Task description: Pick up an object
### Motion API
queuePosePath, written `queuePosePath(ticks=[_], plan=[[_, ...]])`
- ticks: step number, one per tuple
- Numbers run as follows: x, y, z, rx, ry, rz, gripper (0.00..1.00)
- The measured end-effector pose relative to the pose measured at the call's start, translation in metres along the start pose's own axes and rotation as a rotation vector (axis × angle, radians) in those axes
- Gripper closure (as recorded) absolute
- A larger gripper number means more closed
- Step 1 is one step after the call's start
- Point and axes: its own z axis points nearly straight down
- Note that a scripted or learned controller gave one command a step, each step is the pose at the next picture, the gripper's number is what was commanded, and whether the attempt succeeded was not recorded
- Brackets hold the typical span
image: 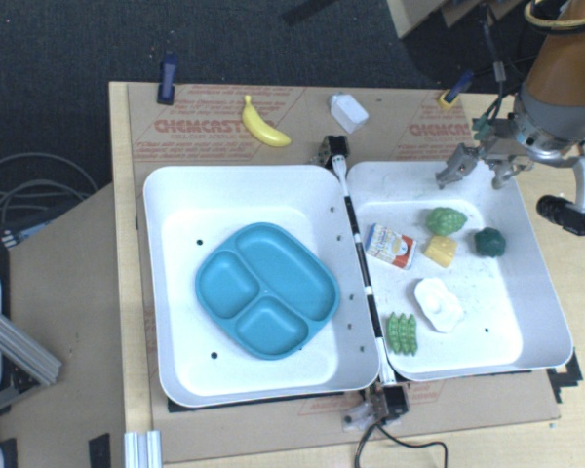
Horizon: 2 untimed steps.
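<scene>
The right bin (526, 344) holds several small objects: a green leafy item (447, 220), a dark green ball (488, 243), a yellow block (440, 252), a white and red carton (390, 246), a white lump (437, 303) and green pea pods (402, 332). My gripper (480, 171) hangs over the bin's far edge, above and behind the leafy item. Its fingers are spread open with nothing between them. The grey arm with its orange band (561, 61) comes in from the upper right.
A blue divided plate (265, 289) lies in the left bin (175, 203). On the bench behind the bins lie a yellow banana (263, 125), a white block (349, 112) and a blue clip (167, 78). A black hinge strip (356, 252) separates the bins.
</scene>
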Motion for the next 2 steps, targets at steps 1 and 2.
queuePosePath(ticks=[1,2], plan=[[0.027,-0.018,0.109,0.002,0.001,0.0,0.0],[0.027,-0.017,0.098,-0.001,0.0,-0.001,1.0]])
